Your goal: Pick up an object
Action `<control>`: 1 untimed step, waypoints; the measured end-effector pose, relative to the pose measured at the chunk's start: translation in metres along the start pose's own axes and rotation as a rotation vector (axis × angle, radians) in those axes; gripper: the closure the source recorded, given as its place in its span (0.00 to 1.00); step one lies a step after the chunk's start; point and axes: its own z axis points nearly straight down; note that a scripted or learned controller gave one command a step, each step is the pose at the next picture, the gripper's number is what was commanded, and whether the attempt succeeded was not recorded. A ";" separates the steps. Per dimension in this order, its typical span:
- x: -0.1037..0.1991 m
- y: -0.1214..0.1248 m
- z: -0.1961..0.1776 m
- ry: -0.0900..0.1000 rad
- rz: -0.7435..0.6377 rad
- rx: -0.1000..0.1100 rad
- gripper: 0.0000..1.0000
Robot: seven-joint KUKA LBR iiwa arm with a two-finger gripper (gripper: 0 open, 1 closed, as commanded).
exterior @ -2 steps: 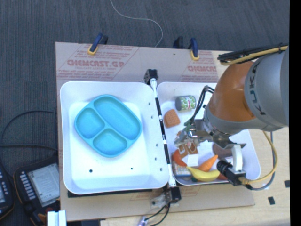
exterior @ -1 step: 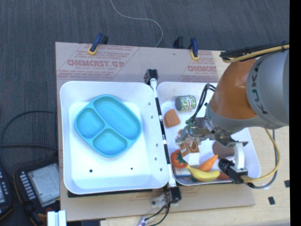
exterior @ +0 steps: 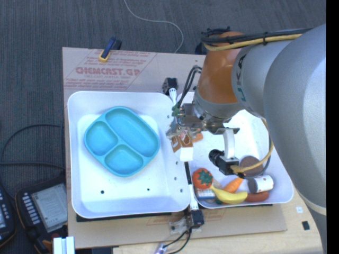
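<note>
Your gripper (exterior: 183,136) hangs above the bins' shared wall, its state I cannot tell, so steer it down-right over the tomato (exterior: 202,178) and banana (exterior: 229,196) in the right bin (exterior: 283,192), and descend squarely.

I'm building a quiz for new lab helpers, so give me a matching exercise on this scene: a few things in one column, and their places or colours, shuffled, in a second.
Column one:
1. divided plate
2. banana
3. tomato
4. clip

Column two:
A. yellow, along the near rim of the right bin
B. blue and yellow, on the cardboard sheet beyond the bins
C. light blue, lying in the left bin
D. orange-red with a green top, near the right bin's left wall

Right pairs: 1-C, 2-A, 3-D, 4-B
</note>
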 end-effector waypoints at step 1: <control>0.049 -0.047 -0.019 0.000 0.001 0.002 1.00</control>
